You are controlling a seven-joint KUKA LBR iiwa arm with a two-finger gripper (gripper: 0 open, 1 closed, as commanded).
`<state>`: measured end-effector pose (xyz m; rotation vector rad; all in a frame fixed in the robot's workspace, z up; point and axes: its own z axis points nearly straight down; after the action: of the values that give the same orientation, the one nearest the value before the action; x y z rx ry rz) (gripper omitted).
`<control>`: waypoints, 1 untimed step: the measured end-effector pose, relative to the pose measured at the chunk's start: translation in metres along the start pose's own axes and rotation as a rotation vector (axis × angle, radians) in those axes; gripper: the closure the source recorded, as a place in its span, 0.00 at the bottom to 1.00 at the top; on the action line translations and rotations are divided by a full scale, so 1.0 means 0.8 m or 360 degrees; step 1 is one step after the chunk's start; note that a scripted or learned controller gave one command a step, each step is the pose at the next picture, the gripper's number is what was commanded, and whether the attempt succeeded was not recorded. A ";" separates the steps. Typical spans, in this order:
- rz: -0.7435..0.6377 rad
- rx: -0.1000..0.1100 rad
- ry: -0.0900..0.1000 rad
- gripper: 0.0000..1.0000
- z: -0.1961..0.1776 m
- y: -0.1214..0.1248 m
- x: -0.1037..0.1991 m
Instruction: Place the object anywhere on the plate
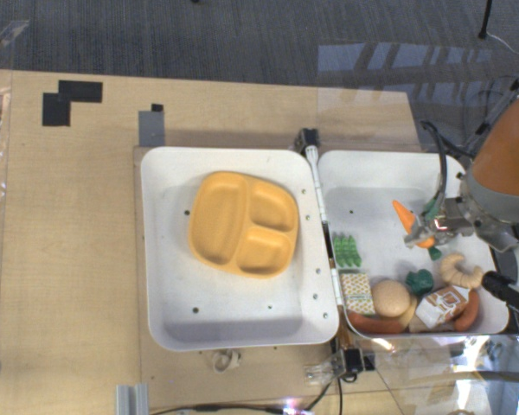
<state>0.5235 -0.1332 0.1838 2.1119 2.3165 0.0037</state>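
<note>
Two bins (169, 318), one yellow plate (242, 223), one tool (426, 227) near carrot (403, 214).

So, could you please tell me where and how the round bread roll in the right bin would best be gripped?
Probably across the bread roll's domed middle, coming straight down from above. Its top is exposed, while a sausage and a small carton crowd its lower sides, so a sideways approach looks blocked.

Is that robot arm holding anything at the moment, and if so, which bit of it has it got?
It cannot be told. The tool sits right over a small orange carrot-shaped toy in the right white bin, but a grip on it isn't clearly visible.
</note>
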 end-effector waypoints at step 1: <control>0.0301 -0.0001 0.0010 1.00 -0.031 0.071 0.129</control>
<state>0.5701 -0.0254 0.2085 2.3241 2.1095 0.0121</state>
